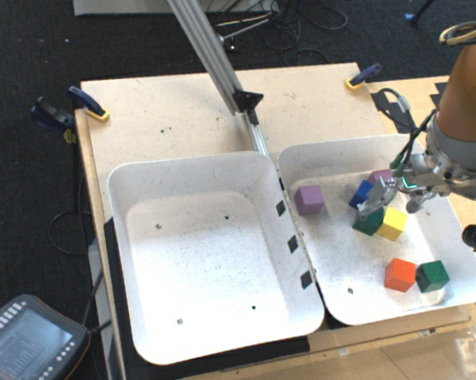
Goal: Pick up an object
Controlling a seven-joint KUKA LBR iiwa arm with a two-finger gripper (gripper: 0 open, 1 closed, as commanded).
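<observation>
One claw over clustered blocks, right bin

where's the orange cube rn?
The orange cube sits in the right bin, near its front edge, right beside the green cube and below the yellow cube.

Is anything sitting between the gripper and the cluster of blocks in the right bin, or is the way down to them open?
Nothing visible stands in the way. The gripper is already right over the cluster in the right bin, at the blue block, dark green block and yellow block, which sit packed together. The purple block lies apart, to the view's left.
</observation>
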